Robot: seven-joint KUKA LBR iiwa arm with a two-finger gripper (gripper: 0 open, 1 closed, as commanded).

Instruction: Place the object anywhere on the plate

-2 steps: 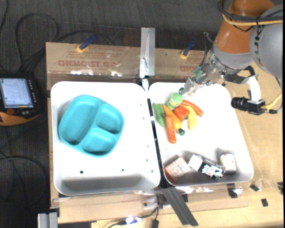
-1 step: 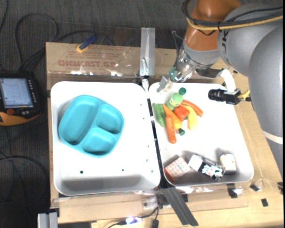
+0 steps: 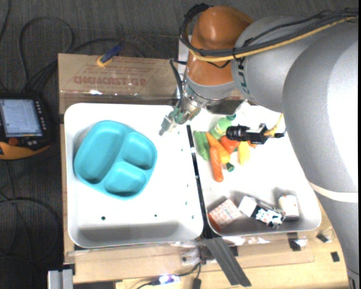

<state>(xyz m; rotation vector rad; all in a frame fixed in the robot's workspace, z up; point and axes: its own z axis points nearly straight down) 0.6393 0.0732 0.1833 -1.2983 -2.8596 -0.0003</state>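
– Starting nearest us: is anything on the plate (image 3: pixel 114 156) yet?

– No. All three blue hollows look bare, so I judge the placing not yet done. It sits in the left bin (image 3: pixel 132 227), toward that bin's left side.

– And the near end of the right bin (image 3: pixel 307 221)?

– A few small boxes (image 3: pixel 253 209) lie in a loose row by the near wall. Farther in is a cluster of toy vegetables, next to the divider between the bins.

– Which one is the object?

– The task does not say. My guess is one of that cluster, perhaps the carrot (image 3: pixel 215 158). It lies flat, its long axis running near to far with a slight slant, and it touches a green pod (image 3: pixel 200 144) that lies roughly parallel on its left. Which end is the carrot's tip is hard to make out.

– Where is the end effector (image 3: pixel 167 125)?

– Beyond the vegetables, over the far right corner of the left bin, just past the plate's far rim and tilted down to the left. Whether it is open, closed or carrying something small, I cannot tell; it is too small and blurred here.

– So what is left?

– As I judge it, nearly everything: unless something is already in its grip, an object must be grasped, carried over the plate and let go.
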